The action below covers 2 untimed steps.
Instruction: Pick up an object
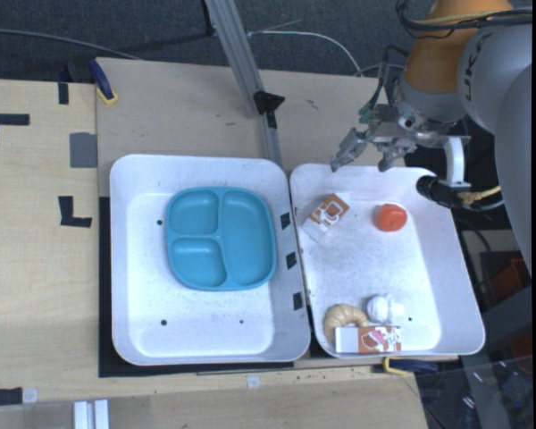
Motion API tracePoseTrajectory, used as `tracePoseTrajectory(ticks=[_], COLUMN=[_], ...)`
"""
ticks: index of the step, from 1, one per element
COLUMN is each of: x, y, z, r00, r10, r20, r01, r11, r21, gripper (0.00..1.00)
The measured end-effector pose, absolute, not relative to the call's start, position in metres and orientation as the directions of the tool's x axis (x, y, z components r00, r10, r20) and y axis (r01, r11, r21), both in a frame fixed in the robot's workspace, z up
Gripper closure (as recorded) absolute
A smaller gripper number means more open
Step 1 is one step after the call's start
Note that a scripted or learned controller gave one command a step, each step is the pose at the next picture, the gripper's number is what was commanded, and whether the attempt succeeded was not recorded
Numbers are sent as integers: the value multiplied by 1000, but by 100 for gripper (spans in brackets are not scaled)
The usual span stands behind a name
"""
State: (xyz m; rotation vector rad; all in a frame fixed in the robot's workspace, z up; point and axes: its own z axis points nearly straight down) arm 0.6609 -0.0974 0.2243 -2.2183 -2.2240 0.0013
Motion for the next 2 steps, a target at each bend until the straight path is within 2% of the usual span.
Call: tracePoseTrajectory(ticks=[1, 2], x=[661, 664], y=[-98, -104], z=[224, 164], r00=[-3, -1], r10=[1000, 1000], r20=[-1, -1], r01=[1000, 1000], r11=[3, 1], r21=[-1, -7], gripper=[0, 0])
